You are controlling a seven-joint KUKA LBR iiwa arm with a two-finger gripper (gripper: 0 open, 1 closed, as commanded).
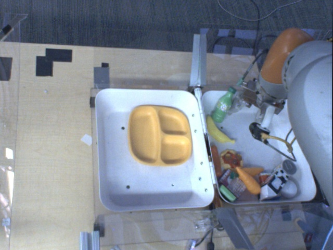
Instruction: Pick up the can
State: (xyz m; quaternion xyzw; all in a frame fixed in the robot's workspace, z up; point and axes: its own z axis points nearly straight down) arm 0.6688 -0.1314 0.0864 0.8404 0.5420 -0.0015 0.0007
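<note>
The can (281, 183), silvery with a black and white label, lies in the front right corner of the right bin (244, 120), partly under the arm's grey body. My gripper (240, 99) hangs over the bin's back part, right beside the green bottle (222, 105) and well away from the can. Nothing is visibly held.
The right bin also holds a banana (218, 131), an orange carrot (248, 180) and several small packets (229, 184) along its front. A yellow compartment tray (158, 135) sits in the left bin (112, 155). A metal divider (197, 66) stands between the bins at the back.
</note>
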